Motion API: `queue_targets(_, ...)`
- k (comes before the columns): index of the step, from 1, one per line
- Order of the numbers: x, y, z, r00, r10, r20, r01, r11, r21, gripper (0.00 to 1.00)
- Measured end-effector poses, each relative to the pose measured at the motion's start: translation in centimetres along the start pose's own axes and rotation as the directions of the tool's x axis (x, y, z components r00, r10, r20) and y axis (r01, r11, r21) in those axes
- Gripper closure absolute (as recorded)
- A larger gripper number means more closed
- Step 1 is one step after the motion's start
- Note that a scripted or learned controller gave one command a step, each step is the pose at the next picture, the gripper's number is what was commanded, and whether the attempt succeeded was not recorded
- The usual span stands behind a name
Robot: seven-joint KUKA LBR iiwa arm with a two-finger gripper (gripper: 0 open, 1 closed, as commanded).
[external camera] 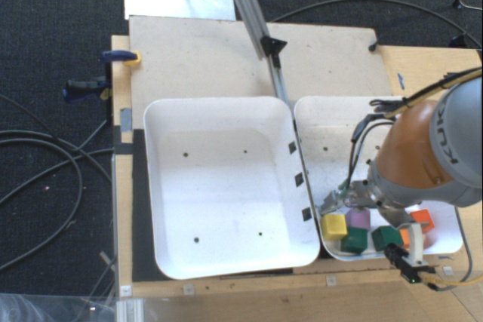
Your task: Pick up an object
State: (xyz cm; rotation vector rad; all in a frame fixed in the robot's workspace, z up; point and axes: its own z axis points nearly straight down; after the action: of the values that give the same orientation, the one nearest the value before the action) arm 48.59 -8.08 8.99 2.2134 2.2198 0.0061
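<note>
Several small blocks lie huddled in the near corner of the right bin [324, 124]. Among them are a yellow block [334, 226], a purple block [358, 219], two green blocks [354, 240] [386, 237] and an orange block [421, 220]. My gripper [334, 201] hangs low in this bin, just above and behind the yellow block, close to the bin's left wall. The grey and orange wrist [411, 154] covers much of the bin's right half. I see no block in the gripper.
The left bin [219, 185] stands beside the right one, their walls touching. A slanted metal pole [249, 4] crosses the back of the bench. Cables run along the wrist, and a blue-and-yellow clamp [113, 56] grips the bench's left edge.
</note>
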Motion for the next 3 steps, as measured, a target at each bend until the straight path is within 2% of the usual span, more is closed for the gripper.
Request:
queue_targets(1,-0.1,0.2,-1.2,1.0,-0.001,0.0,0.001,1.0,-0.003,1.0)
queue_targets(2,10.1,0.2,-10.4,1.0,-0.012,-0.006,0.012,1.0,-0.002,1.0)
queue_targets(3,16.1,0.1,-13.8,1.0,-0.01,-0.006,0.01,1.0,0.003,1.0)
